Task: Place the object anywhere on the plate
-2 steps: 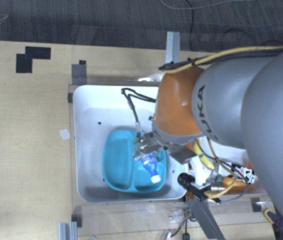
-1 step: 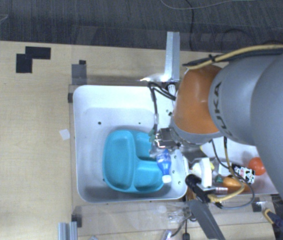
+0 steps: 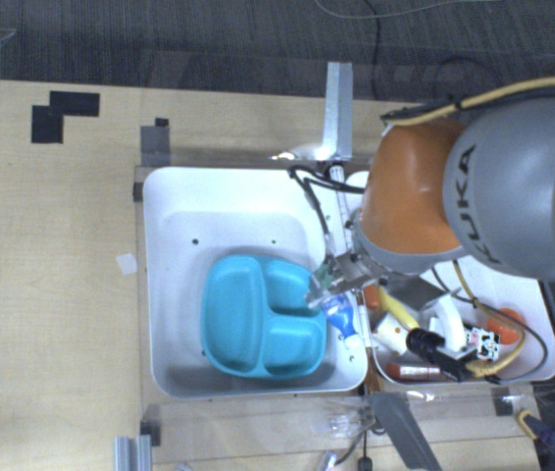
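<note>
From where I stand the gripper is down low over the right rim of the blue plate, but the wrist and its cabling crowd it so much that I cannot tell how the jaws stand or whether they have hold of anything. Just below and to the right of it sits a small blue-and-white object, touching or overlapping the plate's right edge and close against the wall that divides the two bins. Whether it rests on the plate or hangs from the gripper is not clear. The plate is a divided one, a long compartment on its left and two smaller ones on its right, and it lies in the lower middle of the left bin. Above the gripper the orange band bulges over the divide, and the grey arm runs off to the right across the right bin. In that bin, under the arm, there is a jumble: a yellow curved thing, a white rounded thing, an orange piece further right, and a dark red pen-like thing along the near wall. Both bins sit on the pale wooden bench, which has black marker shapes at its far left, and a metal post stands behind the bins.
</note>
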